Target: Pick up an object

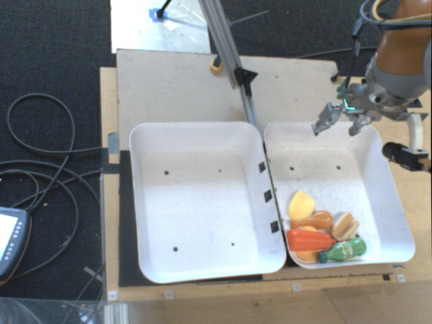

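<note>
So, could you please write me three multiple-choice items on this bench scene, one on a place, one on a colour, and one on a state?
1. Where do the toy foods lie?
A. near corner of the right bin
B. middle of the left bin
C. on the floor

2. What colour is the toy bottle?
A. blue
B. green
C. white

3. How is the end effector?
A. open above the right bin's far edge, nothing between its fingers
B. shut on the carrot
C. resting in the left bin

Answers:
1 A: the pile sits in the right bin at its near side.
2 B: the bottle is green, beside the orange carrot.
3 A: the end effector hangs with fingers spread, apart from the pile.
</note>
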`<state>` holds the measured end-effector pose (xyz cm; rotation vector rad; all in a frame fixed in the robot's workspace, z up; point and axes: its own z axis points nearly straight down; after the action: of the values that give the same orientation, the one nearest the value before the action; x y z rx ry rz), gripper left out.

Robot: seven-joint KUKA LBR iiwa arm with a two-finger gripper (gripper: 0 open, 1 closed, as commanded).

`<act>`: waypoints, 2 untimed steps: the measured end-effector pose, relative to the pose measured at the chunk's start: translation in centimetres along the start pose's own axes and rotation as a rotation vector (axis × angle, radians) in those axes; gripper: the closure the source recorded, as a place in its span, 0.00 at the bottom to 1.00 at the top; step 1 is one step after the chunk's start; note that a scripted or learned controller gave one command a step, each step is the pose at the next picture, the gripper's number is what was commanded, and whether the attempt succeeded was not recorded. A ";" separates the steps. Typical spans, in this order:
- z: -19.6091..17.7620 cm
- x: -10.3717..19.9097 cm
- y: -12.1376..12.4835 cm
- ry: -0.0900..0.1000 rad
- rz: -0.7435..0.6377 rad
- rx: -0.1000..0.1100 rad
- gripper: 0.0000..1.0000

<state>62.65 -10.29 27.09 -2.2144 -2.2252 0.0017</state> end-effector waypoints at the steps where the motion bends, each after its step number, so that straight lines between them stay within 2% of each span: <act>1: -0.2 0.0 0.1 -0.001 0.000 -0.004 0.00; 2: 4.8 -0.5 1.0 -0.001 0.003 0.000 0.00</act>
<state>63.61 -10.76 22.30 -2.2187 -2.2220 0.0031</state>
